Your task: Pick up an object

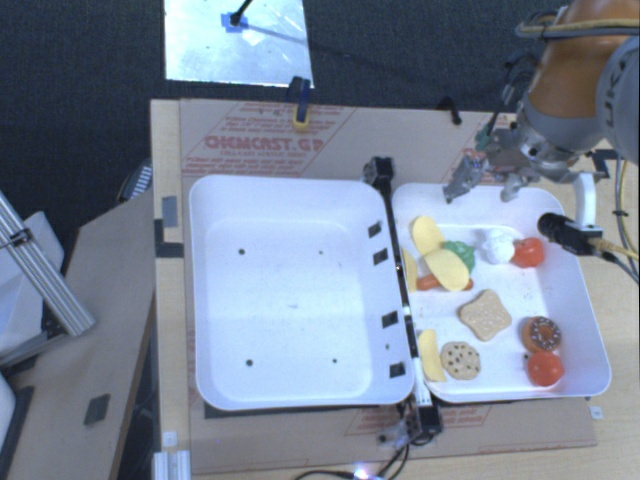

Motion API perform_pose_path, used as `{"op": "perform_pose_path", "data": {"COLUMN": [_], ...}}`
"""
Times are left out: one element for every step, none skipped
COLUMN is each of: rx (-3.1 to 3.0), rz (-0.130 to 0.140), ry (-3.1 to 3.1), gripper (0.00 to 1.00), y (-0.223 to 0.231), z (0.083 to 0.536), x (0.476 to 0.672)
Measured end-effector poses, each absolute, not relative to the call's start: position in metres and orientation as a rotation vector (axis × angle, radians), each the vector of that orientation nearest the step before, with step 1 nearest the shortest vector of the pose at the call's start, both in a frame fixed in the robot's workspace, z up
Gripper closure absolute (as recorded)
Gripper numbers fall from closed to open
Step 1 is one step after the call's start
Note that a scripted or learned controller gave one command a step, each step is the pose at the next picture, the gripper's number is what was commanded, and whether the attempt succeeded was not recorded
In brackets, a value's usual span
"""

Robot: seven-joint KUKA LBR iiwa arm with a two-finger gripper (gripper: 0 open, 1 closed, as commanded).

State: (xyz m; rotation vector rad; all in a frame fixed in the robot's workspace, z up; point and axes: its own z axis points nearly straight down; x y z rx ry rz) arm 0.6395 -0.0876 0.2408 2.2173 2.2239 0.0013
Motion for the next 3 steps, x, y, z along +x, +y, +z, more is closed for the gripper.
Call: {"op": "perform_pose_path", "data": {"rx": [2.232, 2.218, 2.225], "rz": [-0.015, 0.004, -0.003], "ry": [2.229, 2.221, 2.224], "gripper": [0.0, 1.0, 1.0], "y": [-0.099, -0.099, -0.087], "z": [0.105, 0.123, 0.083], "x": [0.573, 0.58, 0.521]}}
